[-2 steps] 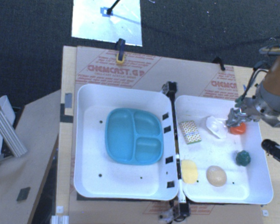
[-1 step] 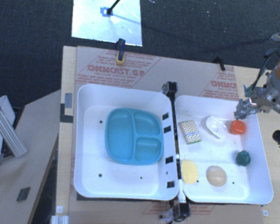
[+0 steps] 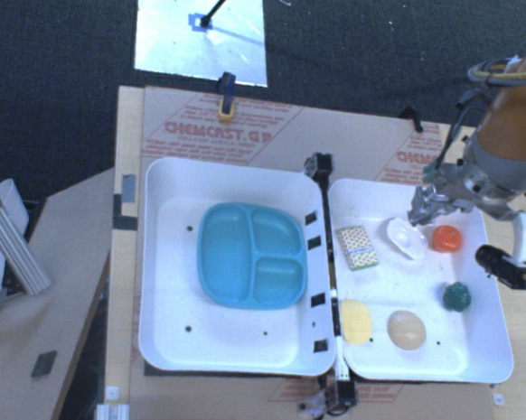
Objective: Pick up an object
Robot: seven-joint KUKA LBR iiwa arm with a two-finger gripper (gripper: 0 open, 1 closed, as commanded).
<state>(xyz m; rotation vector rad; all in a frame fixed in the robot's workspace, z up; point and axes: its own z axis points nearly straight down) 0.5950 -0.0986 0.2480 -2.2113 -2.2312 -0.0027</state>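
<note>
Gripper [image 3: 423, 211] low in right bin [image 3: 478, 362], just above white object [image 3: 406, 237], beside orange ball [image 3: 446, 238]. Finger opening: cannot tell. Nothing visibly held. Recommended: centre over white object, descend vertically, avoid ball, close firmly before lifting.

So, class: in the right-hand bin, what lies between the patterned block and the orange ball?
A white object lies between the patterned block and the orange ball, seen in the camera view.
</note>
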